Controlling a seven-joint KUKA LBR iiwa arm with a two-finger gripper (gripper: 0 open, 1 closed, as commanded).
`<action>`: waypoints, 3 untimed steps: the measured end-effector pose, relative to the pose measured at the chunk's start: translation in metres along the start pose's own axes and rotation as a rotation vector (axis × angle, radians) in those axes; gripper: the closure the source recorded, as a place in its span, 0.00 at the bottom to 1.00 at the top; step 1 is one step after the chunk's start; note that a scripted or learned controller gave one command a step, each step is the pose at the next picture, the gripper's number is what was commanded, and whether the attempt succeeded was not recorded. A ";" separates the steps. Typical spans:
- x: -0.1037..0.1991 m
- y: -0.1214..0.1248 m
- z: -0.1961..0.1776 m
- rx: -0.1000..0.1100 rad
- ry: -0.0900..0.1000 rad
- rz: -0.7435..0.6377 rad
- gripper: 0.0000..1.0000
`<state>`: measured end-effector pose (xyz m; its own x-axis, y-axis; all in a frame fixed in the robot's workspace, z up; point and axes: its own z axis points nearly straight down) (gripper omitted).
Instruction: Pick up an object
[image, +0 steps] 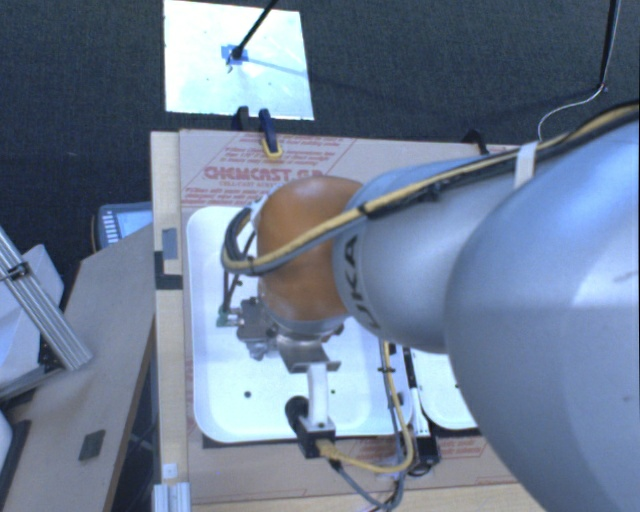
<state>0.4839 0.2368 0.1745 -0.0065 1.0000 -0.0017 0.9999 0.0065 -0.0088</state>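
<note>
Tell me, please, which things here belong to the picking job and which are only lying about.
Job:
- arm, reaching over the left bin
- right bin, partly covered by the arm

Lying about:
- printed cardboard sheet under the bins
- yellow clamp at its far edge
- aluminium rail at the left
- pale sheet at the top

The arm (480, 300) blocks nearly all of the right bin (452, 408) (just a corner peeks out), plus the middle of the left bin (215, 400).
</note>
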 end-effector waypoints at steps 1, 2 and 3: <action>-0.003 0.018 -0.100 -0.018 0.006 0.004 1.00; -0.003 0.051 -0.073 -0.010 0.002 0.006 1.00; -0.075 0.004 -0.055 -0.004 -0.001 0.012 1.00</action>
<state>0.4890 0.1616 0.2296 0.0058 1.0000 -0.0030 1.0000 -0.0058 -0.0046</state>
